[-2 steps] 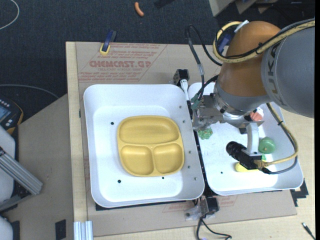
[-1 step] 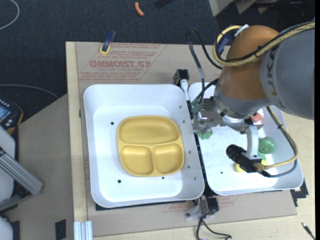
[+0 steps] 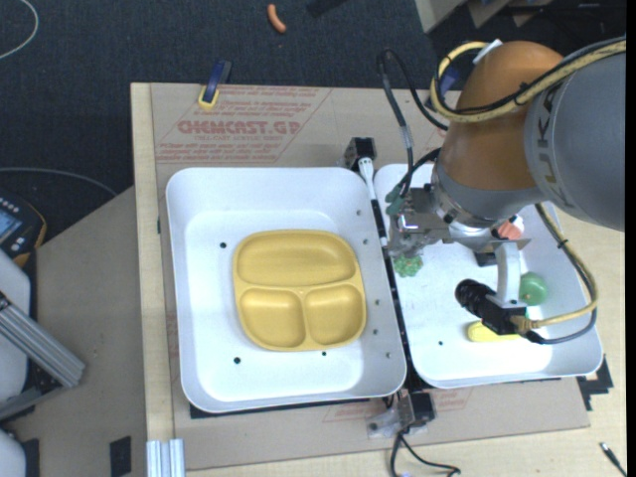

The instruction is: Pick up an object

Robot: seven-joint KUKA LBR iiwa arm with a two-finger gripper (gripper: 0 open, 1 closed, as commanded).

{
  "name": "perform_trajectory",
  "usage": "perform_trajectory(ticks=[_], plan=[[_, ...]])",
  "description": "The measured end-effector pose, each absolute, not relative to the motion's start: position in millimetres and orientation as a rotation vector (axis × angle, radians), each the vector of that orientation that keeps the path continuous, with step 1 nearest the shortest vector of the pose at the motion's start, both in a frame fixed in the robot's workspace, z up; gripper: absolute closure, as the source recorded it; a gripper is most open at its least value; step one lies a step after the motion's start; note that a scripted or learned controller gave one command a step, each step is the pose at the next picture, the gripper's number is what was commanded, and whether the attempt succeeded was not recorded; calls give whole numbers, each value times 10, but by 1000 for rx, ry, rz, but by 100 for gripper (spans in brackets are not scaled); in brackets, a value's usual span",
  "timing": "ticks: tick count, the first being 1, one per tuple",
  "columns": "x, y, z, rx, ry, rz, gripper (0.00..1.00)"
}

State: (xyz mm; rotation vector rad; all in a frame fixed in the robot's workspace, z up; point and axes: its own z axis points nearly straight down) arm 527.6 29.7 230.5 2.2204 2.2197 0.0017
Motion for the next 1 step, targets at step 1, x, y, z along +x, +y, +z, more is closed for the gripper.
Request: perform_trajectory(ticks=[1], plan=[[5379, 328, 2173, 2219, 2222, -1, 100]])
